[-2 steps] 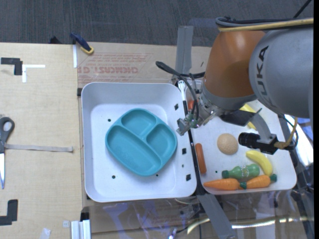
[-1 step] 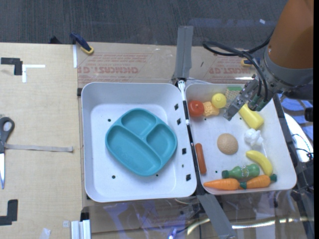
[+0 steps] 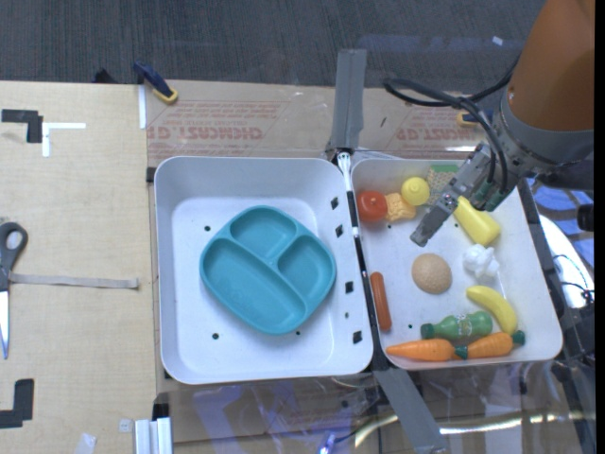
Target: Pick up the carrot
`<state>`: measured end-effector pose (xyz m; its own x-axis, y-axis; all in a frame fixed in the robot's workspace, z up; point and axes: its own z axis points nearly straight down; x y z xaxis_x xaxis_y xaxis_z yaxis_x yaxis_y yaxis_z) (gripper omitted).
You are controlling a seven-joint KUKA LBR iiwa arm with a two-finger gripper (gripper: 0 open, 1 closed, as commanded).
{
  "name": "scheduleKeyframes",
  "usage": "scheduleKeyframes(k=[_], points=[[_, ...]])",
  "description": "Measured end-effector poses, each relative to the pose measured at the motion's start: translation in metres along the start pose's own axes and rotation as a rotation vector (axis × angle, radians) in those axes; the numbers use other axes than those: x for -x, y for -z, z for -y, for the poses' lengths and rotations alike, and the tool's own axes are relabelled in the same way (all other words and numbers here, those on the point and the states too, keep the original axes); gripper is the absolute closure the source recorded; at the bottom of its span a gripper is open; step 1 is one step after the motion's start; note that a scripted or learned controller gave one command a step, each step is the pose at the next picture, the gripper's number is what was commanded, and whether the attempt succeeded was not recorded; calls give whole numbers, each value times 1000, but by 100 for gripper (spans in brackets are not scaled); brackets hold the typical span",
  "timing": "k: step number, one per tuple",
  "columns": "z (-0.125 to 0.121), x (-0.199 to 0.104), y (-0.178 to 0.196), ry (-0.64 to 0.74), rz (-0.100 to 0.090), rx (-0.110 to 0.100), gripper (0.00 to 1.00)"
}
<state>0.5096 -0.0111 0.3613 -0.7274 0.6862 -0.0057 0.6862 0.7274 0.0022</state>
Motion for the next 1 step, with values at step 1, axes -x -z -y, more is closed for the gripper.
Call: scheduleKeyframes(k=[1], points=[[2,-42,-165,99,-4,-1,0]])
